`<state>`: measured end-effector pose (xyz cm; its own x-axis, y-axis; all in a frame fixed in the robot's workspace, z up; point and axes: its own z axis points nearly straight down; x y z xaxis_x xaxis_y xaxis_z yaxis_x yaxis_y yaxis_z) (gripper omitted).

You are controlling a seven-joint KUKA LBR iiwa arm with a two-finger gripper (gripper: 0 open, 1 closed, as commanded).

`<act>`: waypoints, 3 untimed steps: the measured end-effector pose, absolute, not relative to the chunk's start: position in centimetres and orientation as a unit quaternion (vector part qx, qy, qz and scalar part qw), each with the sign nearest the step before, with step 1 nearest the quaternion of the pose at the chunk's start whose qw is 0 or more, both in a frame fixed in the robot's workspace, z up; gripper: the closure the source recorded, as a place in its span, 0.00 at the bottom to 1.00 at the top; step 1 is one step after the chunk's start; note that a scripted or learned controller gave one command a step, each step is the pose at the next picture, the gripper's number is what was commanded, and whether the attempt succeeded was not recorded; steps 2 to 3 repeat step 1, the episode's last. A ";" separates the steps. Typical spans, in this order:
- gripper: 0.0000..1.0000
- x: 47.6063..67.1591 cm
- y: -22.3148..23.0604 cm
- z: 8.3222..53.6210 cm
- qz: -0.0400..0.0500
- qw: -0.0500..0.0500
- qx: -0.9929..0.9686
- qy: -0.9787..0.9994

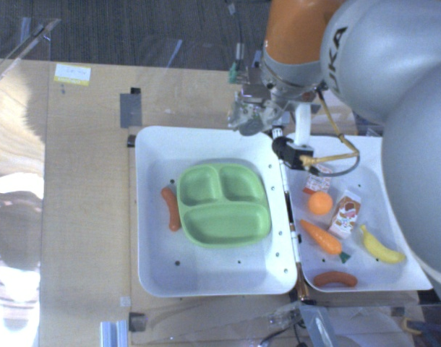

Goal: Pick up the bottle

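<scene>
**Bottle at the far end of the right bin, pincer up at its 10 to 11 o'clock**

Taking 12 o'clock as the top of the view, the small white and orange-red bottle (316, 185) appears to lie in the shallow white right bin (372, 186), close to that bin's 11 o'clock corner. It is small and partly crossed by the robot's cable, so its shape is hard to read. I judge it to be a light, stiff toy-like piece with a smooth, probably slippery skin. A hold across the middle of its body looks safest.

A round orange fruit (320, 203) sits just beside it at 6 o'clock. A small printed carton (345, 217) is near at 4 o'clock. Farther toward 6 o'clock lie an orange carrot (322, 237), a yellow banana (382, 246) and a reddish sausage (335, 279).

The bin's inner wall runs close at the bottle's 9 o'clock, so there is little room on that side. The bare floor toward 3 o'clock is more open.

The pincer (253, 118) hangs over the far rim of the white left bin (206, 266), which holds a green divided plate (224, 204) and a second sausage (170, 208). I cannot tell whether the pincer is wide or narrow, and nothing shows in its grasp.
</scene>
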<state>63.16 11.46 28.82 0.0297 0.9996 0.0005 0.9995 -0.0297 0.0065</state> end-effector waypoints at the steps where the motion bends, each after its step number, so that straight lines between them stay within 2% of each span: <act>1: 1.00 66.2 13.8 37.0 0.003 0.005 0.407 0.913; 3: 1.00 66.2 13.8 37.0 0.003 0.005 0.407 0.913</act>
